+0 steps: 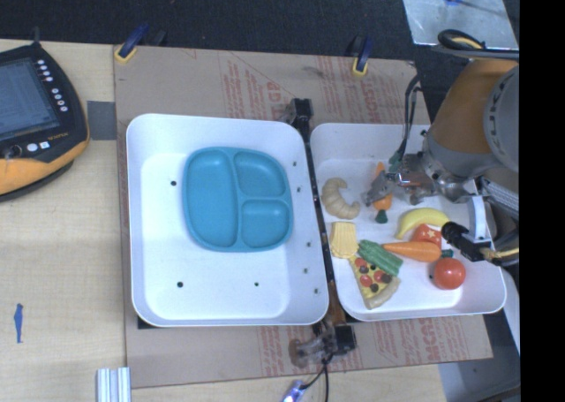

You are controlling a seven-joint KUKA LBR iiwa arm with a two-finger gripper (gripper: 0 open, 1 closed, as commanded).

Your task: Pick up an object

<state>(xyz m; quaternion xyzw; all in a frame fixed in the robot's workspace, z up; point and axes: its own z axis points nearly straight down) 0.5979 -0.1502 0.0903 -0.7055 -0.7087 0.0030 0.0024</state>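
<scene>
At the far left, near nine o'clock, a black-and-orange handheld control pendant lies on the bench. Next comes the left shallow white plastic bin, with a teal three-compartment plastic plate at its centre. The right shallow white plastic bin holds the toy food: a beige plastic croissant at its nine o'clock side, a pale yellow cheese block below it, a pizza slice toward six o'clock, then a green ridged pickle, a long orange carrot, a yellow banana and a red tomato.

The metal two-finger gripper hangs low at the bin's twelve o'clock, over a small orange piece; whether its jaws are apart or together I cannot tell. The croissant looks like the nearest clean target: it lies just beside the gripper toward nine o'clock, its long axis running roughly eleven to five.
</scene>
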